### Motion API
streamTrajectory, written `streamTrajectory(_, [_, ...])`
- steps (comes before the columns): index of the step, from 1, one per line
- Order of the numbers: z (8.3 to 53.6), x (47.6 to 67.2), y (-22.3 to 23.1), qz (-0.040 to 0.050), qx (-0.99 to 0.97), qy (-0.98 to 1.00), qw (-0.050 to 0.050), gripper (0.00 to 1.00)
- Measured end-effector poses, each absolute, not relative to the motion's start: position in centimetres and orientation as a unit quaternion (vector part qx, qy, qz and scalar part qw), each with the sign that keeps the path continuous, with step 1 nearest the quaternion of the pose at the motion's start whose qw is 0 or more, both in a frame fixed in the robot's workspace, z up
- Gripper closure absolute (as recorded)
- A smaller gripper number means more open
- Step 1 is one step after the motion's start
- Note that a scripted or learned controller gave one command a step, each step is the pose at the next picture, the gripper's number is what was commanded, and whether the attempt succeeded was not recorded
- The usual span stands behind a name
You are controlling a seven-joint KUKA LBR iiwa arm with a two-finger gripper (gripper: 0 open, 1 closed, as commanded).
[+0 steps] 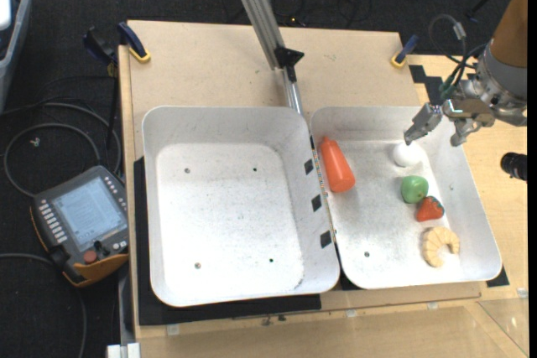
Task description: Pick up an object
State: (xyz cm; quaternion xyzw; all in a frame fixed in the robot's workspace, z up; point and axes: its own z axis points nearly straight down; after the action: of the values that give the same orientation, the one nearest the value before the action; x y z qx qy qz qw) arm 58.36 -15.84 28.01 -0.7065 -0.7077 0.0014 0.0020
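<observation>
Gripper (439, 128) hangs over the top right corner of the right bin (482, 264), fingers spread apart, nothing between them.

Nearest pickable: white ball (405, 153), just beside the left fingertip, at about 7 o'clock from the gripper. Round, so no long axis to line up with. My read: a short shift toward 7 o'clock and then down is what the grab turns on.

Others in the same bin:
- green ball (413, 189) at 6 o'clock of the white ball, near it
- strawberry (430, 208) touching or nearly touching the green ball, at its 5 o'clock
- tan pastry-like piece (439, 246) further down at 6 o'clock, near the bin's lower edge
- carrot (337, 165) at 9 o'clock of the white ball, well apart, long axis roughly 11–5, lying by the divide between bins

Left bin (159, 130) holds nothing to pick.

Obstruction: bin's upper wall is close behind the white ball; the fingers could clip it on descent. Ball may also roll when touched.
</observation>
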Motion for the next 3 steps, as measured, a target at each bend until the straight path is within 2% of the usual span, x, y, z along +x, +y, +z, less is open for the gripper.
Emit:
streamTrajectory(1, [28.3,58.4,-15.8,0.0002,-0.706,-0.708,0.000,0.00])
streamTrajectory(2, [23.2,57.4,-15.6,0.0017,-0.707,-0.707,0.002,0.00])
streamTrajectory(3, [16.8,57.5,-15.1,0.0019,-0.707,-0.707,0.003,0.00])
